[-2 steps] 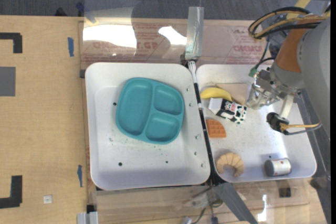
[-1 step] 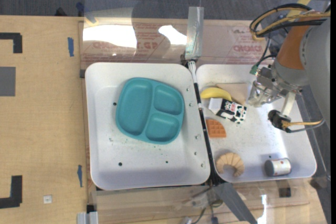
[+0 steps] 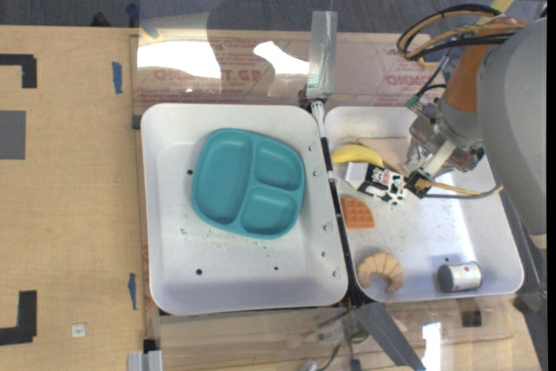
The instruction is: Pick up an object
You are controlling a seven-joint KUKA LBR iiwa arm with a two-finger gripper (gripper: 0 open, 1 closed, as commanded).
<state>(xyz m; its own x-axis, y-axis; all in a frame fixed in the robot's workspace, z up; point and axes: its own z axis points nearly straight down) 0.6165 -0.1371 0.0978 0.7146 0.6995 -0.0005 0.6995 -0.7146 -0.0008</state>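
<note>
Camera view shows the gripper [image 3: 408,180] low in the right bin [image 3: 486,287], right by a small black-and-white patterned box [image 3: 383,182]; whether it is parted or closed I cannot tell. The box looks light and stiff, best pinched across its short sides. A banana [image 3: 357,155], a waffle piece [image 3: 357,213], a croissant [image 3: 381,269] and a metal can [image 3: 460,275] share that smooth white floor. The left bin [image 3: 169,274] carries a teal divided plate [image 3: 248,182]. Brown cardboard [image 3: 61,187] lies alongside.

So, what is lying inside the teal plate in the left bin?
The teal plate has three compartments, and all three show only their bare teal floor. What lies under the plate, on the left bin, is covered.
</note>
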